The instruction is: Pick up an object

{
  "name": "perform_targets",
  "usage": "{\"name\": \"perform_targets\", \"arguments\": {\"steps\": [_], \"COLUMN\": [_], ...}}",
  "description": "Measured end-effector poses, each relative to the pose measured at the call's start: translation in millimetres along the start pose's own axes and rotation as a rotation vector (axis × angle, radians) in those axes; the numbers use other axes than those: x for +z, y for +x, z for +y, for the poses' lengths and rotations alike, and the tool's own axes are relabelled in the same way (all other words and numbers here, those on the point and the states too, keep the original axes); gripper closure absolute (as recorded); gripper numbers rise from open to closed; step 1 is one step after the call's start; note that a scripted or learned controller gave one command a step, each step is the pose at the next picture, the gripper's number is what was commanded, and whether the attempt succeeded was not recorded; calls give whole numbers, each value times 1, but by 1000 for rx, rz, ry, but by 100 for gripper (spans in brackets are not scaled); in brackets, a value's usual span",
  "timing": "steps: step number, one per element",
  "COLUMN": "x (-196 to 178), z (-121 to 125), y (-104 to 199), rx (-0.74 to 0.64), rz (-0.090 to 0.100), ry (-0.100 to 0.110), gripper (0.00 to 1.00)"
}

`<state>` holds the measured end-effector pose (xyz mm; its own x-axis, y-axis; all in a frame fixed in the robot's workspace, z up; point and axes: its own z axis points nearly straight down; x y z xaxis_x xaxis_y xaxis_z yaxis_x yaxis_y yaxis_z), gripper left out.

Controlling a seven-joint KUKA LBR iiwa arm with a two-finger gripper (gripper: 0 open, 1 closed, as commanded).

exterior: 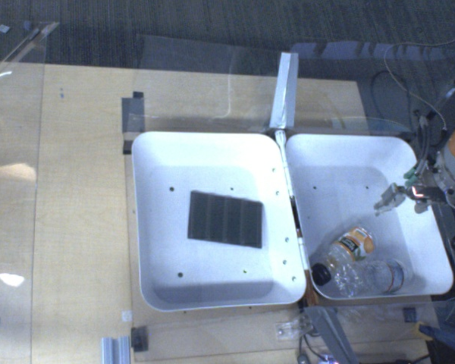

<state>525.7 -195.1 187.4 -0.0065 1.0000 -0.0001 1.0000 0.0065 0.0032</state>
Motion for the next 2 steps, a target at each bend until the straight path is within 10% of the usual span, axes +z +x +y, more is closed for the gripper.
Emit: {"name": "perform_targets", "arguments": {"steps": [1,2], "x": [98,85], "z": [-10,-6], "y": [38,38], "rx": [-230,-231], "rz": [-1,-4], "ry": [-8,-18], "gripper": [0,100]}}
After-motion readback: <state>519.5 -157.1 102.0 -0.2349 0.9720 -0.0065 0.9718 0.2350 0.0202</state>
